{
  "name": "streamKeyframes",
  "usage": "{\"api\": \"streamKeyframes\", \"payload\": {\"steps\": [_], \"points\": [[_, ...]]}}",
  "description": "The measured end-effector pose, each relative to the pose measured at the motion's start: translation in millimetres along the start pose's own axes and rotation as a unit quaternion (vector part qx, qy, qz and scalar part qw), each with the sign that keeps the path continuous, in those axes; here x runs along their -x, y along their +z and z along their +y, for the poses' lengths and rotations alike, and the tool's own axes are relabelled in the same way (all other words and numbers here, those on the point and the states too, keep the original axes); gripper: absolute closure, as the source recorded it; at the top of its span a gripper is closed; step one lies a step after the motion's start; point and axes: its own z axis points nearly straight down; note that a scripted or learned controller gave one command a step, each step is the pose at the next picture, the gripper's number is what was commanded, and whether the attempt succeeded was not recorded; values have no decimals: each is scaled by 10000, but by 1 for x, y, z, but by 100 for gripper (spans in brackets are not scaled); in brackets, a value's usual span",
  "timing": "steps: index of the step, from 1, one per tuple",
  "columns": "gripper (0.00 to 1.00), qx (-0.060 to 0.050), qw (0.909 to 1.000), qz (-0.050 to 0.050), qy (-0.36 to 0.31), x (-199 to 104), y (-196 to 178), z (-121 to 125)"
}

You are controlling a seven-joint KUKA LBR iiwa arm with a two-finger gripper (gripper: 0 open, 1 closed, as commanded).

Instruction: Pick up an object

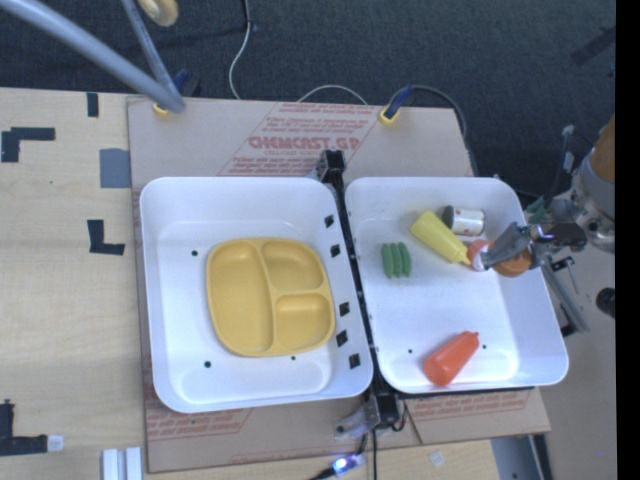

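Note:
The right bin [520, 363] holds several small objects. A green ridged piece [396, 260] lies near its left wall, and a yellow bottle-like toy [438, 236] lies at a slant in the middle. A small white and dark can [464, 219] sits just behind the yellow toy. An orange-red carrot-like toy [451, 357] rests near the front. My gripper [503, 248] reaches in over the right rim, low at the yellow toy's near end. A small orange object [514, 264] sits right under or against it, partly hidden.
The left bin [170, 268] holds a yellow divided plate [270, 296]. A black divider with clips [345, 268] runs between the bins. Cables and grey tubes [90, 38] cross the back left. Both bins sit on a cardboard sheet [290, 138].

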Motion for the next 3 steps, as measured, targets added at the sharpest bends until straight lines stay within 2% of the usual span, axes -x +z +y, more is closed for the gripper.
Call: {"api": "streamKeyframes", "payload": {"steps": [3], "points": [[100,-2,10000,0,-8,-147,9,68]]}}
